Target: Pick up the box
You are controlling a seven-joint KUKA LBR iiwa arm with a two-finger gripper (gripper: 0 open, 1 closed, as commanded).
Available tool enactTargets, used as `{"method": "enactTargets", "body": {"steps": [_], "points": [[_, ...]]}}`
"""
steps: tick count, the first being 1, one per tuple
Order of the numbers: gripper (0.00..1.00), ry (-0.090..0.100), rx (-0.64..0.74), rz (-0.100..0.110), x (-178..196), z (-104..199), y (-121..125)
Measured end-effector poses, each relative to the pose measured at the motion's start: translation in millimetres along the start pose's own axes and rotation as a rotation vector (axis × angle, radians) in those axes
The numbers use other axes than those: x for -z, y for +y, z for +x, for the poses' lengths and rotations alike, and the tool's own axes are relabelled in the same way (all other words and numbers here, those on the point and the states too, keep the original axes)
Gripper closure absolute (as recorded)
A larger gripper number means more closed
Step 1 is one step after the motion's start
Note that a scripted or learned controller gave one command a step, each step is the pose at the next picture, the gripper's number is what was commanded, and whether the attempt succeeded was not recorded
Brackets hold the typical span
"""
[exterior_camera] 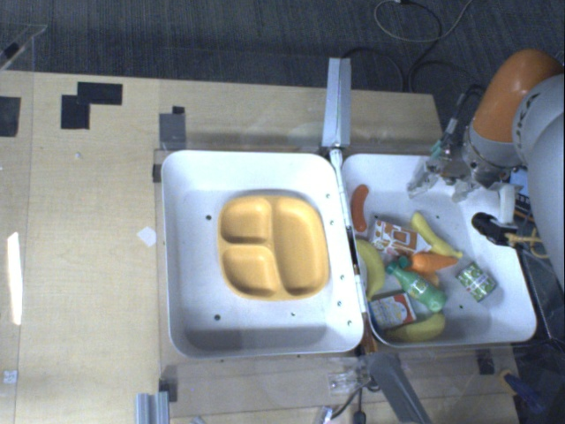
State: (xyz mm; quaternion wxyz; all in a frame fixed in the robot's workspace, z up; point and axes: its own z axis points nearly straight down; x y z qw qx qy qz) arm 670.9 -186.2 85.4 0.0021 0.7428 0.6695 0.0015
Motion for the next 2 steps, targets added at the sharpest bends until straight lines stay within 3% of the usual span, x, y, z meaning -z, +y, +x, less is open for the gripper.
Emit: {"method": "enactTargets", "body": {"steps": [1,2], "points": [[0.0,0.002,0.006,-0.002,1.4,97.3,-9.8],[0.0,0.002,0.047,-0.004,3.2,76.1,-75.1]]}}
